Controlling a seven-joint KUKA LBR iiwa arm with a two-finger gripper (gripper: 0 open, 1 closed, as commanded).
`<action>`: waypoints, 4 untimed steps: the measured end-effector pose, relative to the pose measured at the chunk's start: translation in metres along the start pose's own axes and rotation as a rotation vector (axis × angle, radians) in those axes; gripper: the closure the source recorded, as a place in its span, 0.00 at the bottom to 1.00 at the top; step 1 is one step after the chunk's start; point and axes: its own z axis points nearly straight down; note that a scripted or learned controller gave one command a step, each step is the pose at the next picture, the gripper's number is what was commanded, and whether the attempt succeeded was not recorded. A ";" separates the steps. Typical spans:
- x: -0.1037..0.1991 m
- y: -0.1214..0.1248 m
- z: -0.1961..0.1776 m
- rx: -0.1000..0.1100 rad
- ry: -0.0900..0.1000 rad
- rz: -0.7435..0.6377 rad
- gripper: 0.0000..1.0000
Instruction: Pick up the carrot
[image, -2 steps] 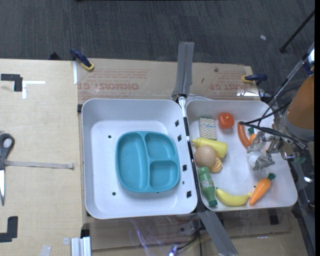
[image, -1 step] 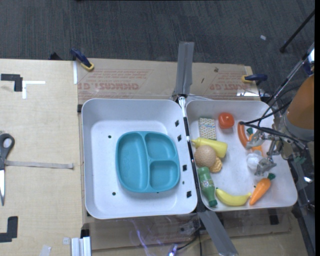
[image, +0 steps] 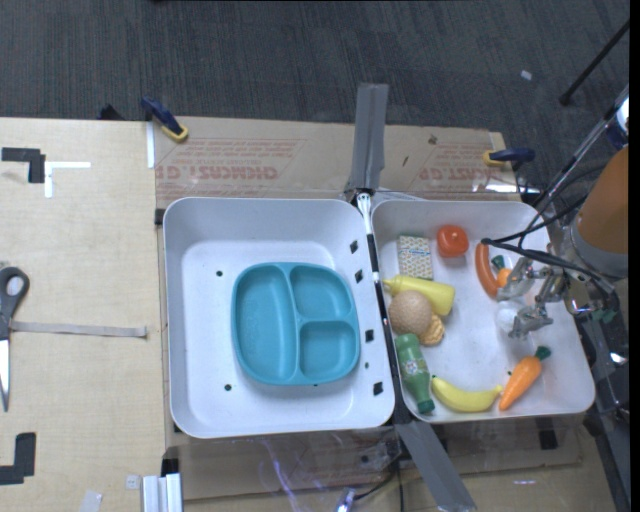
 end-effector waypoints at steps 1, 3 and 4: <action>0.000 0.000 0.000 0.000 0.000 0.000 0.00; -0.046 -0.006 -0.001 0.009 -0.017 -0.057 1.00; 0.016 -0.001 0.014 0.002 0.001 -0.471 1.00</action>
